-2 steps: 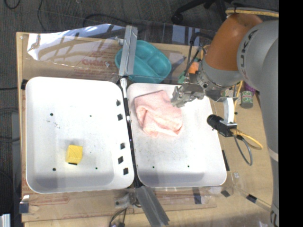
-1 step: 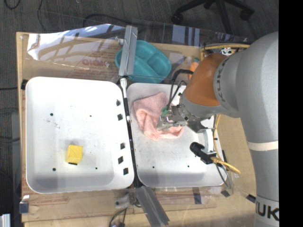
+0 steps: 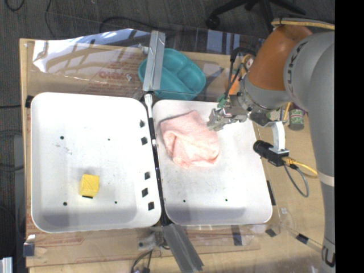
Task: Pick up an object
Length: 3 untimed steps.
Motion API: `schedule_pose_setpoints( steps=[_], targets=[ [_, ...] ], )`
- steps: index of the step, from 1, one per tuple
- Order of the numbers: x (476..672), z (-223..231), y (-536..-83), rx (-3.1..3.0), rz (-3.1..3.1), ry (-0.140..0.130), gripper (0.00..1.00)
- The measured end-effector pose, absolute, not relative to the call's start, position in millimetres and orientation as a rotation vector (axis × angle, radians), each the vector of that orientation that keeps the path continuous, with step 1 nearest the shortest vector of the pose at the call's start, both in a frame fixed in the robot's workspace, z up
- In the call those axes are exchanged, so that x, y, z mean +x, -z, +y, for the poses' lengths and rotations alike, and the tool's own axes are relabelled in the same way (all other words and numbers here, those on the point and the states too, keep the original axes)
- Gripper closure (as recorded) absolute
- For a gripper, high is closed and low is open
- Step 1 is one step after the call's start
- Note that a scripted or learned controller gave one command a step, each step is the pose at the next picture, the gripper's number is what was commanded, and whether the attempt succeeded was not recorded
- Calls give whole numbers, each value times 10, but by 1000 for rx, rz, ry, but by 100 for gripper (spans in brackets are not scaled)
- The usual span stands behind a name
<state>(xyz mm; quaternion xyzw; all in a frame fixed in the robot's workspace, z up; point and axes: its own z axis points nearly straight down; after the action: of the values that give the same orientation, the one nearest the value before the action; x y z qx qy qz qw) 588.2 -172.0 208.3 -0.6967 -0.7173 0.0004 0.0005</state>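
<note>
Pincer beside pink cloth

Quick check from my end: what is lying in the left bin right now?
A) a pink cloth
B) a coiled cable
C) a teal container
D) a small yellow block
D: the small yellow block sits on the floor of the left bin, while the pink cloth lies in the right bin and the teal container stands behind both bins.
</note>
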Motion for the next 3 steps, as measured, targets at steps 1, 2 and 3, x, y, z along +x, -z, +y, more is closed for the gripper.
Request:
schedule_pose_setpoints(
  steps=[1, 2, 3],
  targets=[
    [5769, -2000, -979, -1904, -2497, 0, 100],
    [6430, -1743, -1958, -1929, -2482, 1, 100],
    [6258, -2024, -1039, -1540, -2735, -1, 100]
  ],
)
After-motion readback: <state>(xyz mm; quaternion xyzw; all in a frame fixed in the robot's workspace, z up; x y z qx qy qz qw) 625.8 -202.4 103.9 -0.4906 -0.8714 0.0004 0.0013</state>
